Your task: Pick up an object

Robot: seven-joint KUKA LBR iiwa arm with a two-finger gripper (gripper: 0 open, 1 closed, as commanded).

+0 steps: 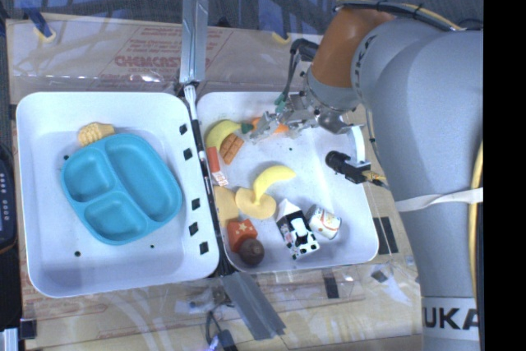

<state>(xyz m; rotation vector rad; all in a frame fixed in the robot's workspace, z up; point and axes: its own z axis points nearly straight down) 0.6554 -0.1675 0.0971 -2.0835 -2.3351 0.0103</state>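
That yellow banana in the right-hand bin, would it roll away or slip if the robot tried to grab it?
The banana looks like a smooth toy, so it may slip between fingers. Its curved shape probably makes it rock or spin when nudged, not roll far. It leans against a pale yellow piece, so pushing it would likely shift that too.

The scene is bright and evenly lit from above. The two white bins [49,259] are almost washed out, with soft, short shadows under the blue tray [123,189]. Clear plastic sheet [123,53] on the bench gives pale glare. The picture is a little soft, and the small toys look slightly blurred.
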